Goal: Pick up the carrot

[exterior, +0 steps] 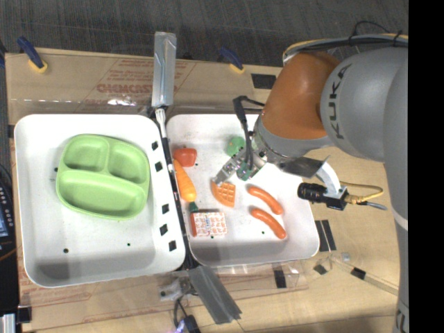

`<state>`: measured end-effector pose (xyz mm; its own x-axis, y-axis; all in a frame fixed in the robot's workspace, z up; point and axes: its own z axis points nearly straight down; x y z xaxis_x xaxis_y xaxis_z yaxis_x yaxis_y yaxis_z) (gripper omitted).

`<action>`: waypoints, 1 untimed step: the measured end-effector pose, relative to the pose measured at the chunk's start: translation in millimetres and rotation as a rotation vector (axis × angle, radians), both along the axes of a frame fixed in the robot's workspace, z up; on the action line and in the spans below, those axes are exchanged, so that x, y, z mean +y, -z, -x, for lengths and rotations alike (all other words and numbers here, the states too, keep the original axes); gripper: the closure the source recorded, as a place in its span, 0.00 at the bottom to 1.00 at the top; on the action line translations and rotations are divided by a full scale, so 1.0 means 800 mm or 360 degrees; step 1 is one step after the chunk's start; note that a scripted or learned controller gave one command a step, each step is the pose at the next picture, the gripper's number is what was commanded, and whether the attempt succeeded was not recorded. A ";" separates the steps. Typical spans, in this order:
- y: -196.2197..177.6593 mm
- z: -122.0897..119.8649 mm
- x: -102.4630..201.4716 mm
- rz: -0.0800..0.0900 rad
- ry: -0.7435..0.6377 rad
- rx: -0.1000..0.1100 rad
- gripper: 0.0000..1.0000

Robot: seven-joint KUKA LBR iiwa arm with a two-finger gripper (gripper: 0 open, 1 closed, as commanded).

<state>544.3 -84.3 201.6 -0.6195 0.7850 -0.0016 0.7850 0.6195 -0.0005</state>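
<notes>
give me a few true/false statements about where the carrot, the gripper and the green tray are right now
1. The carrot lies in the right bin, close to its left wall. True.
2. The green tray sits in the same bin as the carrot. False: it sits in the left bin.
3. The gripper holds the carrot. False: the carrot lies apart from it, on the bin floor to its left.
4. Two sausages lie right of the waffle piece. True.
5. The small red and white packet lies in the green tray. False: it lies in the right bin, below the carrot in the camera view.
</notes>
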 end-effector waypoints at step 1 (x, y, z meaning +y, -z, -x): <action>0.014 0.054 0.111 -0.0003 -0.0199 0.0007 0.00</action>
<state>500.9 4.8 190.5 -0.7126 0.7016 0.0029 0.7016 0.7126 -0.0027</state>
